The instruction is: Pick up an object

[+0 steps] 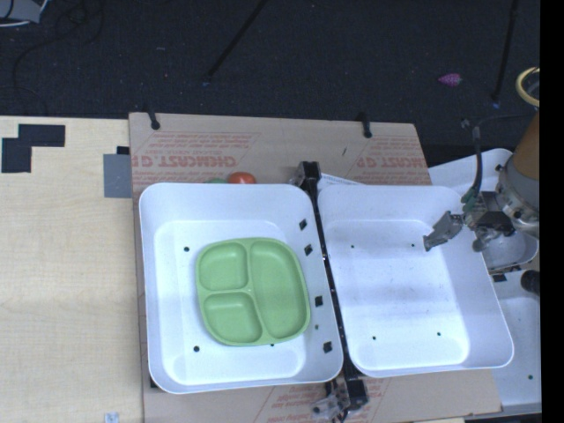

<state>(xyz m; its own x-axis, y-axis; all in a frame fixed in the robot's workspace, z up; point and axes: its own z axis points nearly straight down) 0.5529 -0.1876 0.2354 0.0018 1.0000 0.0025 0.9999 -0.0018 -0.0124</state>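
Bench (62,280): pale wood, runs across the left side. On it a cardboard sheet (264,152) with red print, lying under both bins. Two dark patches on the bench top left, beside the cardboard.

Left bin (167,359): white, shallow, holds one green plate (253,291). Plate has three compartments, lies flat, roughly in the middle of the bin floor, a bit toward the bin's right wall, not touching the walls.

Right bin (405,298): white, shallow, floor bare apart from a few small dark dots. The two bins sit side by side, joined by a black clip strip down the middle.

Arm (520,210): enters from the right, over the right bin's upper right corner. Gripper (445,232) sits just above the right bin's top right rim, one grey finger (438,234) pointing left and down into the bin. Cannot tell if the pincer is open or closed; nothing seen in it. Gripper well apart from the plate.

Small orange-red thing (241,179) just behind the left bin's back rim, on the cardboard, partly hidden. Tiny green bit beside it, too small to tell.
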